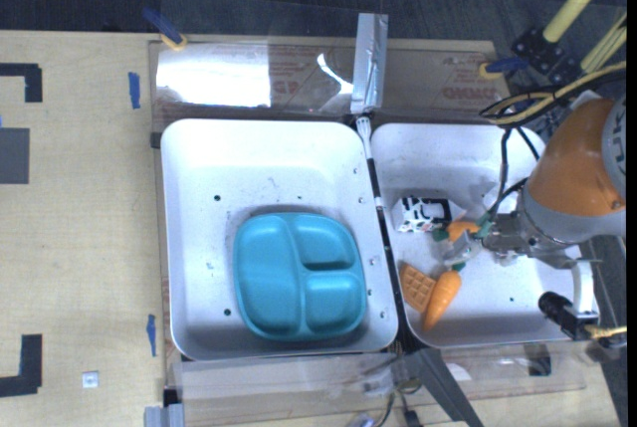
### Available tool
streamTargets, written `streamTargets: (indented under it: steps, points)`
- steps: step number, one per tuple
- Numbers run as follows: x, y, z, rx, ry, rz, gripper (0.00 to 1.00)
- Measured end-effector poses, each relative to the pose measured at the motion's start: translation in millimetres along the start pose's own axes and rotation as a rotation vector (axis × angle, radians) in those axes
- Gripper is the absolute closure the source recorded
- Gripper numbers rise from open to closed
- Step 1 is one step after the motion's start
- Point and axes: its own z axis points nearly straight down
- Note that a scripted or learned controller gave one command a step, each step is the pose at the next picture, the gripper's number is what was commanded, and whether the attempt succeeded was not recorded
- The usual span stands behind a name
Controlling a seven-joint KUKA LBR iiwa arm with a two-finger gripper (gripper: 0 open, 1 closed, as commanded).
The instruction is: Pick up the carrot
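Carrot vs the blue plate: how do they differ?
The carrot is orange, small and tapered; the blue plate is far larger, flat, with three compartments. The carrot lies in the right bin, tilted, beside a waffle piece; the plate sits in the left bin. Neither is in the gripper.

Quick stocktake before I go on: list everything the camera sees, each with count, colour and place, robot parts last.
bins: two, white, side by side on the bench.
divided plate: one, blue, in the left bin toward its near side.
carrot: one, orange, lying tilted in the right bin near its front left corner.
waffle piece: one, orange-tan, right bin, against the carrot's left side.
black-and-white toy: one, right bin by the divider; too small to identify.
small orange item: one, right bin, just right of that toy, beside the end effector; kind unclear.
arm: one, grey with orange band, reaching in from the right.
end effector: one, low over the right bin, above the carrot in the view.
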Motion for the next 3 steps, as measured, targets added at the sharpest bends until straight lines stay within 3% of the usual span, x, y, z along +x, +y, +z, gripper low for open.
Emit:
streamTargets:
  steps: [1, 2, 3]
  points:
    - [33, 45, 9, -0.011, -0.004, -0.254, 0.0]
    - [33, 46, -3, -0.018, -0.006, -0.253, 1.0]
    - [116, 106, -90, -0.007, -0.001, 0.015, 1.0]
